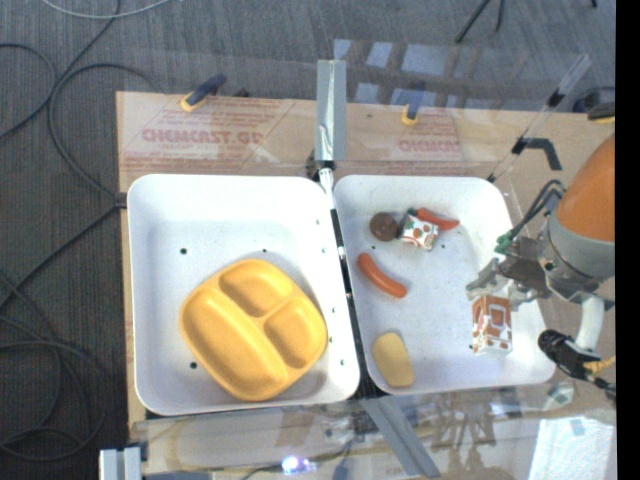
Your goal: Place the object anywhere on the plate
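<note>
Nothing yet on the yellow plate (254, 328) in the left bin (150, 228) — bare in all three compartments. Further right, in the right bin (450, 193): sausage (383, 275), potato (393, 358), small carton (420, 231), then a brown-and-white carton (491, 325) just below the gripper (505, 280) — jaws apart or together, cannot tell. Pickup and carry across apparently still to do.

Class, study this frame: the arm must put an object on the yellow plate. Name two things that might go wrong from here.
1. The gripper sits over the red-and-white carton near the right bin's far wall, so a grasp may slip.
2. The yellow plate lies in the left bin; the carry must cross both bin rims, where a loosely held carton might drop.
</note>
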### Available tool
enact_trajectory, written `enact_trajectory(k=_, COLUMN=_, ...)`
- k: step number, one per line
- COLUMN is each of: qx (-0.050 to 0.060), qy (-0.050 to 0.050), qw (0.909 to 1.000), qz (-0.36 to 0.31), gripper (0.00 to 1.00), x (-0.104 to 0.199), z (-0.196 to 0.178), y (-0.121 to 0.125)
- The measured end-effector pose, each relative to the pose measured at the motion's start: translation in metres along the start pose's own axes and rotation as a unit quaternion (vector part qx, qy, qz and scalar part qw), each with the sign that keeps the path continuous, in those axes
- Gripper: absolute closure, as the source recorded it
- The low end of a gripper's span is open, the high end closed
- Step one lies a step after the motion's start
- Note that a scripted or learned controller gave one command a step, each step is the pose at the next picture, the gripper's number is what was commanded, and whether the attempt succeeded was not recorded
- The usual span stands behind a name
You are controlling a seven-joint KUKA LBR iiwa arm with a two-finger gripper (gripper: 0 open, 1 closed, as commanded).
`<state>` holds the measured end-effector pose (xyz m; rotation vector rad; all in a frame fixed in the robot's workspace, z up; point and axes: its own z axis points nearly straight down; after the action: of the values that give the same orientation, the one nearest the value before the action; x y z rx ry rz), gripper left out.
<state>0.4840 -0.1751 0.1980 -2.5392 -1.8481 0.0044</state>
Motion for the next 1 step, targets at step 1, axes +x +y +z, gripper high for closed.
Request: enact_trajectory(k=1, qx=0.001, qy=0.000, qw=0.9993, qz=0.038, gripper=1.00, x=0.0932, z=-0.0210, y=0.0361)
